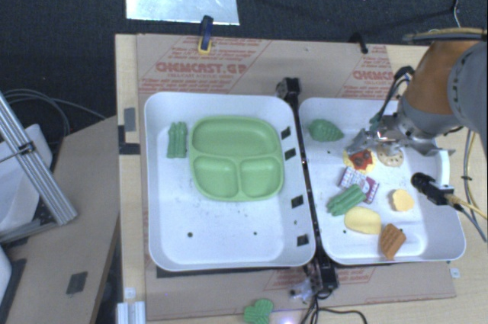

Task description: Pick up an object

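Reaching in from the right, the grey arm (465, 97) with its orange band hangs over the right bin (450, 238), and its hand (379, 138) sits low near the bin's upper middle. How far the hand is open cannot be told from this slant, and nothing is plainly seen in its hold.

Just beside the hand lie a small red and yellow item (359, 159) and a round cookie-like piece (393, 157). Up and to the left rests a green leafy toy (325, 130). Lower down are a red and white packet (358, 182), a green bean pod (345, 200), a pale yellow round piece (402, 200), a yellow potato-like lump (362, 220) and an orange ridged piece (392, 240) near the bin's front edge.

The left bin (160, 238) holds a green divided plate (235, 158) with a green pod (177, 139) lying to its left. Both bins sit side by side on the table (130, 63), and another green toy (258, 311) lies outside them at the front.
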Motion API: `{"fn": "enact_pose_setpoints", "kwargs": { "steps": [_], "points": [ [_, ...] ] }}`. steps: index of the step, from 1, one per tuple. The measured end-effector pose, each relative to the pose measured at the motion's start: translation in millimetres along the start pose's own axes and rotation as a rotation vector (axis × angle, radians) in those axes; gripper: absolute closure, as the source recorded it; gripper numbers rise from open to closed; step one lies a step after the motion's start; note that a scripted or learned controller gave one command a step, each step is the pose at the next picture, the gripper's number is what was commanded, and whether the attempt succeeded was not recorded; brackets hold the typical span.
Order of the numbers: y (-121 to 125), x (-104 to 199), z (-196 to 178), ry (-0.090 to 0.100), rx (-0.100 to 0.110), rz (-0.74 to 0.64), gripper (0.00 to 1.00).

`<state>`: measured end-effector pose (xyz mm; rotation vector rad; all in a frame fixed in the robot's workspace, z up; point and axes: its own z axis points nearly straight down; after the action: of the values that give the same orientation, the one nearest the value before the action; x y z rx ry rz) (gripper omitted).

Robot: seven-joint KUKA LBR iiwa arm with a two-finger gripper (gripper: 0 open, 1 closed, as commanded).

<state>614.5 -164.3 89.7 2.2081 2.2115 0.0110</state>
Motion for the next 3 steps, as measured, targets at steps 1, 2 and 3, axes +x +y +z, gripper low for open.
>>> {"fn": "enact_pose_setpoints", "kwargs": {
  "steps": [1,2,3],
  "points": [
    [5,-1,-15,0.0,-0.009,-0.001,1.0],
    [3,-1,-12,0.0,-0.003,-0.001,0.0],
    [58,-27,-48,0.003,0.006,-0.004,0.0]
  ]
}}
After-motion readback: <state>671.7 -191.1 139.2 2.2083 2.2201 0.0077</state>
